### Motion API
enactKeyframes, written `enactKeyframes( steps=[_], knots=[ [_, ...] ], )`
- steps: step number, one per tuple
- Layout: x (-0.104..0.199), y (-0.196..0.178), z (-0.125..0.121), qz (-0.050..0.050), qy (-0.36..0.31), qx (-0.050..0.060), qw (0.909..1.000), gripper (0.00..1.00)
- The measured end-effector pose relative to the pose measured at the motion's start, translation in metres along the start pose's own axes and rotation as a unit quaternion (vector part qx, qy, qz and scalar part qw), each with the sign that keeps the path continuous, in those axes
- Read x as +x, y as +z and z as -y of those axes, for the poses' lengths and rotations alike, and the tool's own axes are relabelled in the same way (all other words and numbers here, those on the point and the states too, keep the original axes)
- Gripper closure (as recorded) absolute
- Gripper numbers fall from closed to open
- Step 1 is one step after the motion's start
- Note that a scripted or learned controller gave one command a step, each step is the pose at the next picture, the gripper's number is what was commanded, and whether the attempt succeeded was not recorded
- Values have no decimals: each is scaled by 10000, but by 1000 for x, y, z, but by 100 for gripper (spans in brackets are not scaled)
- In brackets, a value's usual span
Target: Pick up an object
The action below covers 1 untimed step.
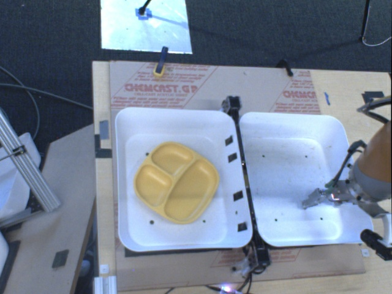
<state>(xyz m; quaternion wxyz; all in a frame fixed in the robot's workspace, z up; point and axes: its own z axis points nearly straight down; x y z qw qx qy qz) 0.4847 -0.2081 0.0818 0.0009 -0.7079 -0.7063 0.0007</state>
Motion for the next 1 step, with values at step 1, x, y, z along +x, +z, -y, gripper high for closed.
enactKeyframes(
  steps=[1],
  knots=[
    [2,-13,-3,5,-20,-27,10000,100]
  ],
)
